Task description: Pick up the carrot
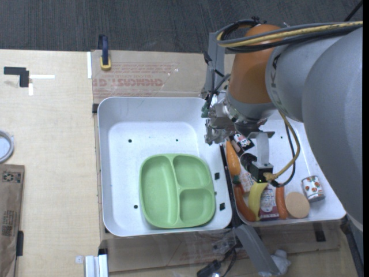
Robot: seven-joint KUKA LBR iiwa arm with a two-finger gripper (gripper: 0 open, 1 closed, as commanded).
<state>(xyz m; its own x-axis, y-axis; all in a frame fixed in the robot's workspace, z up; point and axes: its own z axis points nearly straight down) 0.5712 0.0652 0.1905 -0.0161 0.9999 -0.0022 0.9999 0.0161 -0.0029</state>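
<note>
The carrot is a short orange piece lying along the left wall of the right bin, just by the divider. My gripper hangs low over that divider, right above the carrot's upper end. The wrist and its cables hide the tips, so I cannot tell whether it touches the carrot. The grey arm with its orange band covers the back of the right bin.
A green three-part plate lies in the left bin. In the right bin's front lie a banana, a second orange piece, a red sausage, a tan disc and a small can.
</note>
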